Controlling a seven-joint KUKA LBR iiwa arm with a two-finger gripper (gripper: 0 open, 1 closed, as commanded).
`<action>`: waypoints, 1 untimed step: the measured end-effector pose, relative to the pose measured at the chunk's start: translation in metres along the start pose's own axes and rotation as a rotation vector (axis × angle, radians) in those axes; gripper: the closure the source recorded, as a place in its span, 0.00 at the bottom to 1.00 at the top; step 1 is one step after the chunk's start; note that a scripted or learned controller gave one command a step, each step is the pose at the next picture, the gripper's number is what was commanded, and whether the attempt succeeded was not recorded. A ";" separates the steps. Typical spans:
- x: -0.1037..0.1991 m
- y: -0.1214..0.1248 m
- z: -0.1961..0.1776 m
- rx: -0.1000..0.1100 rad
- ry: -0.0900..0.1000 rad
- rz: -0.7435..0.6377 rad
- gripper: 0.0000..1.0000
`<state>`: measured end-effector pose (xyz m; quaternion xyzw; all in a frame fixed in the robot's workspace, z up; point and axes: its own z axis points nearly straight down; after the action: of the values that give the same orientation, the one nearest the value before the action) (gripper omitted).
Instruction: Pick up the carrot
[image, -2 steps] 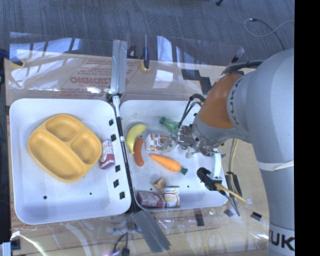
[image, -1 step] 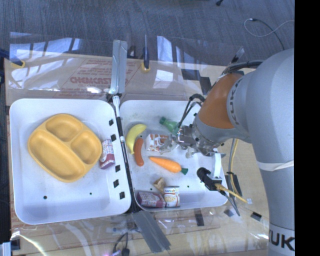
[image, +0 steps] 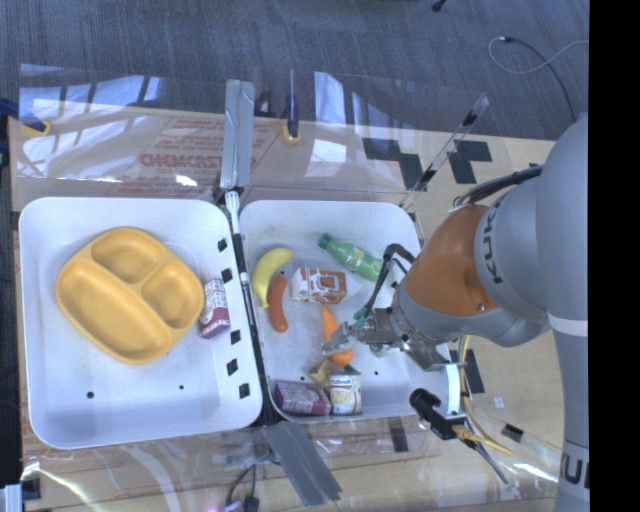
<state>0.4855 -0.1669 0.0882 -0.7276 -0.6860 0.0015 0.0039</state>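
The small, tapered orange carrot (image: 329, 322) is lying in the right shallow white bin (image: 300, 215), below the red-and-white carton (image: 319, 285). The grey two-finger gripper (image: 352, 331) is hovering just beside it; its grip cannot be told.

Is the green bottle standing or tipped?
Tipped: the green bottle lies on its side in the right bin, cap toward the banana.

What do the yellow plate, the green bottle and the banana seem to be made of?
Plate: likely hard plastic, matte yellow, with three moulded compartments. Bottle: looks like glossy translucent green plastic with a pale cap; glass cannot be ruled out. Banana: probably a smooth plastic toy, since its colour is very even, though real fruit is possible.
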 end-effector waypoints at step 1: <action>0.000 0.000 -0.006 0.006 0.000 -0.005 1.00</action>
<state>0.4856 -0.1672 0.0942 -0.7257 -0.6879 0.0033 0.0060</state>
